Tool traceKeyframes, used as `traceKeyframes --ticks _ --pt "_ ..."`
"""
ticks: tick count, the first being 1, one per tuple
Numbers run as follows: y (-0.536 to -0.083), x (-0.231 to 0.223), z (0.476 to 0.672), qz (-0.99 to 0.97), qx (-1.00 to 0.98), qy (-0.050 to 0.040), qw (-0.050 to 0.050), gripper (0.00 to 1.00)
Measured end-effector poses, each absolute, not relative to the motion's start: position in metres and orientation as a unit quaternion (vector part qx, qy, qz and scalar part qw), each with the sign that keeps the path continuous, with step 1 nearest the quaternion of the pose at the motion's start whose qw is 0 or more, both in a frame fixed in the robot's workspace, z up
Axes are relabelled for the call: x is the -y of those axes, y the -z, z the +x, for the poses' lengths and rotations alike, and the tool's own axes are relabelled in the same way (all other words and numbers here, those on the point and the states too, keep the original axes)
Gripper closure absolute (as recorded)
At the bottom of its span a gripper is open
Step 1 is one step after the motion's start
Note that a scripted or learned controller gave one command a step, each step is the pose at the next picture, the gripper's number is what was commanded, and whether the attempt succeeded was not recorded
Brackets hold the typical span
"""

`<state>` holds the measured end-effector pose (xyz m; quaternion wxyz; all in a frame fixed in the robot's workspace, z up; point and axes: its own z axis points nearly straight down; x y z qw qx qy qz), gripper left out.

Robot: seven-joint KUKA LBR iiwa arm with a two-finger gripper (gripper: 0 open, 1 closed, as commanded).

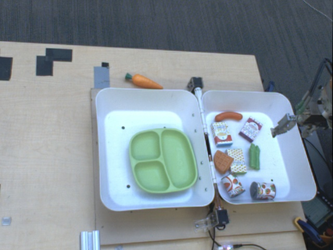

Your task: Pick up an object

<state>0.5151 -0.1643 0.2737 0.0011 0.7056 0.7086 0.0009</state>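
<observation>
You look from one fixed camera high above the tabletop (47, 155), tilted down, far enough to see both white bins: left bin (112, 105), right bin (283, 108). The arm (317, 111) enters at your right.

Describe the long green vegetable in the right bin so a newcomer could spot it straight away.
Start at the right bin, the one crowded with toy food. Toward its right side, past the checkered waffle, lies a slim green cucumber running lengthwise up the bin. It is the only all-green item among the red, orange and white pieces around it.
</observation>
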Motion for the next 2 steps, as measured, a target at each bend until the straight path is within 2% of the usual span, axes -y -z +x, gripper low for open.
traceKeyframes --ticks 1,2 --pt "-0.101 0.136 0.543 0.706 -0.708 -0.0021 0.003 0.00" --pt "-0.112 0.135 0.545 0.706 -0.708 -0.0041 0.004 1.00"
